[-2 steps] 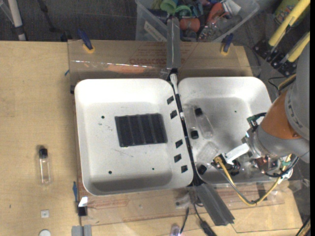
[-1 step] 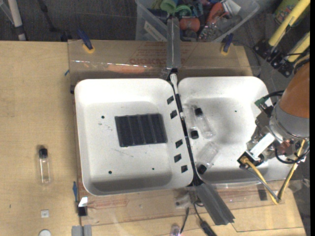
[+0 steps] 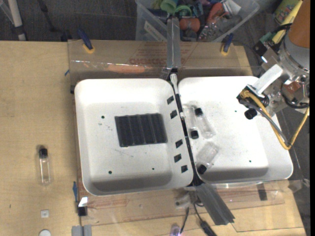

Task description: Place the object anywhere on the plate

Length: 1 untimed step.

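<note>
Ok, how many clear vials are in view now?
4: upper vial, middle vial and lower vial along the left wall of the right bin; fourth vial on the bench left of the bins. Clear on white, so some may be missed.

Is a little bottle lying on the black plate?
No, the clear black-capped vials lie in the right white bin, apart from the dark ribbed rectangular plate.

Room in both bins, clutter by the shared wall
In the right bin (image 3: 241, 141), capped clear vials (image 3: 204, 123) crowd the 9 o'clock side beside the divider (image 3: 178, 107) (black clips (image 3: 173, 114) line it); from centre to 3 o'clock the floor lies bare. The left bin (image 3: 93, 112) has the ridged plate (image 3: 141, 130) mid-floor, white floor open all round.
</note>
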### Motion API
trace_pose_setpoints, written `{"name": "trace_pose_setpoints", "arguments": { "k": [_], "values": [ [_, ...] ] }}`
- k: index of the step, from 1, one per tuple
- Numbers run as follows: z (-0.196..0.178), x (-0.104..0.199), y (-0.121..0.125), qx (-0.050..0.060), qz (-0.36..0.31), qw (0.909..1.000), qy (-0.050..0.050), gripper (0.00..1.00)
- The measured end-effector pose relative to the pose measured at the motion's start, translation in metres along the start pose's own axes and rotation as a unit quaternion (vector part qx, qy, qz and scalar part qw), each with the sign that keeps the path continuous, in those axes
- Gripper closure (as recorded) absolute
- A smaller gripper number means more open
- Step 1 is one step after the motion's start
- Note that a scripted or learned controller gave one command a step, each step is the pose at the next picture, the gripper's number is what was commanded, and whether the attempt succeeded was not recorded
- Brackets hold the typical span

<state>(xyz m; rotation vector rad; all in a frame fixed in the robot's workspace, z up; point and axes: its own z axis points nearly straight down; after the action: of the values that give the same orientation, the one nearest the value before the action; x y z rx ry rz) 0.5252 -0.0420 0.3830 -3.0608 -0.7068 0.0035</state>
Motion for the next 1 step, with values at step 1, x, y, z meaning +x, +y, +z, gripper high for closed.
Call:
{"name": "trace_pose_setpoints", "arguments": {
  "k": [1],
  "values": [
    [0.0667, 0.0133, -0.0811, 0.001, 0.024, 0.9997, -0.001, 1.0]
  ]
}}
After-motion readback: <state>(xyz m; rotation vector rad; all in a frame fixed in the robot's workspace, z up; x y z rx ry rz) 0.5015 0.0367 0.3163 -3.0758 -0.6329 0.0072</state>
